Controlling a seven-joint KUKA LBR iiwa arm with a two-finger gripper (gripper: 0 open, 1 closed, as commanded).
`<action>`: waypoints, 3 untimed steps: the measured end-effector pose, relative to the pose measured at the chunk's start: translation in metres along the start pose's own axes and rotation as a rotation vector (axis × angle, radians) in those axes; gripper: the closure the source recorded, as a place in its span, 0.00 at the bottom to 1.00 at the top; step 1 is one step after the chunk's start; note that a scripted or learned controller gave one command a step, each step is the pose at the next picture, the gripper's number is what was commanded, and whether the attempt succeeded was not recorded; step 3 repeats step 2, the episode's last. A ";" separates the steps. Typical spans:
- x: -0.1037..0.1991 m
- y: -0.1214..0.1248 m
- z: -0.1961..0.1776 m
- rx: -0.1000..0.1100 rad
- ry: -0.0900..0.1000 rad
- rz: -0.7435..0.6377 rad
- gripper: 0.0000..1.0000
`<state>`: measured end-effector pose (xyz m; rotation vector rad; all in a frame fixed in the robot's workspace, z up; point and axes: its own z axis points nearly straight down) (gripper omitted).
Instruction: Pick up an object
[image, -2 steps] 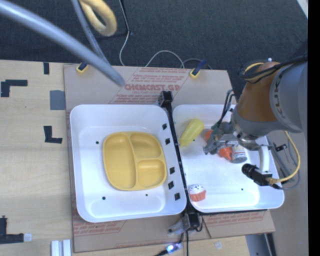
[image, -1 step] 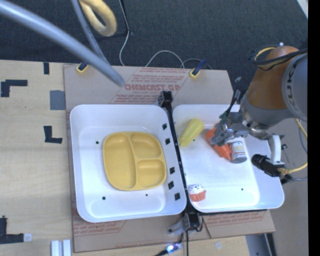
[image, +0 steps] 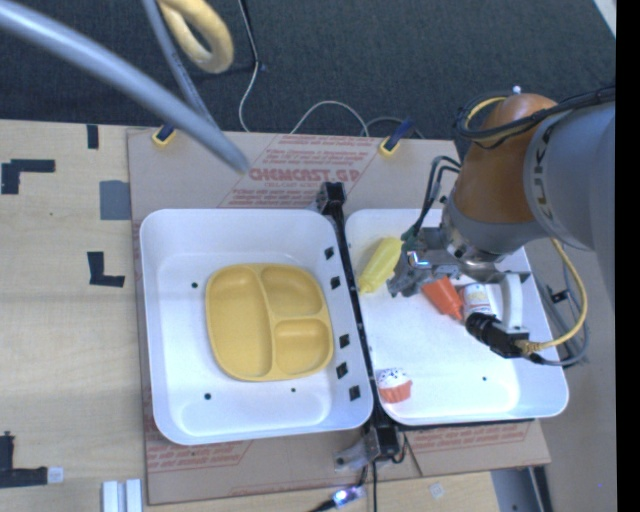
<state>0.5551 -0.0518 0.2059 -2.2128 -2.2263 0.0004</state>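
Note:
The right bin (image: 500, 395) holds a yellow corn cob (image: 379, 262) near its left wall, an orange carrot-like piece (image: 441, 296) and a small white bottle (image: 478, 297) under the wrist, and a cupcake (image: 393, 384) with white frosting at the front left. My gripper (image: 412, 270) hangs low over the bin between the corn and the orange piece. Its dark fingers sit just right of the corn. The arm's orange band (image: 500, 170) and grey wrist hide part of the bin's back right.
The left bin (image: 170, 300) holds a yellow divided plate (image: 268, 320). A black divider with clips (image: 342, 290) runs between the bins. Cables (image: 540, 345) loop over the right bin's right side. A grey pole (image: 120, 75) crosses the top left.

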 end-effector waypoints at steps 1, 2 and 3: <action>0.059 0.011 -0.012 -0.002 0.000 -0.002 1.00; 0.104 0.020 -0.010 0.000 -0.001 0.000 1.00; 0.104 0.020 -0.010 0.000 -0.001 0.000 1.00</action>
